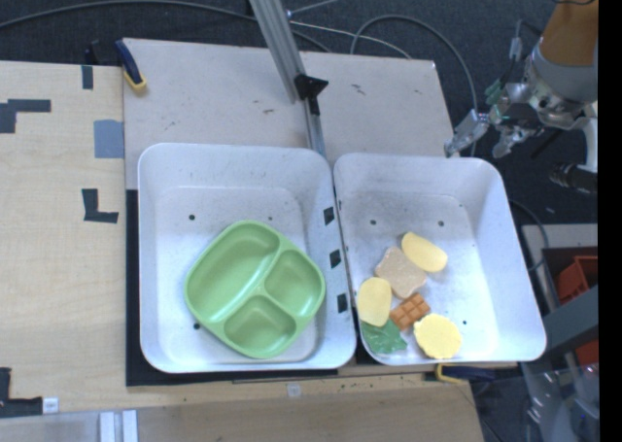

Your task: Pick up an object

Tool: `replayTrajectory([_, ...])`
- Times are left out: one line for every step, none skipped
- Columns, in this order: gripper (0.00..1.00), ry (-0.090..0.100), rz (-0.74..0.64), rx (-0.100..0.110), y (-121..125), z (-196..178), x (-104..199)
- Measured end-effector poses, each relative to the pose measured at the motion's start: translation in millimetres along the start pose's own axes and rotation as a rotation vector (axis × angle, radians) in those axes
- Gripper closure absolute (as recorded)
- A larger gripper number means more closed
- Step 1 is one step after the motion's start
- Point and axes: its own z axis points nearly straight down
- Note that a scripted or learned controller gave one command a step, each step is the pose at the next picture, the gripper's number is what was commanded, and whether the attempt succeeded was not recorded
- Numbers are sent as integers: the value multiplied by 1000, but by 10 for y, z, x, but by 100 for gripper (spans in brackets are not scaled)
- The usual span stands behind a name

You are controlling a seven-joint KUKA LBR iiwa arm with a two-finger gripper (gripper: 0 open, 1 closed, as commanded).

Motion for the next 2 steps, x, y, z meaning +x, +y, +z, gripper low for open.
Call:
replayTrajectory([0, 0, 0, 0, -1, 0, -2])
replayTrajectory([0, 1, 1, 7, -22, 650, 4])
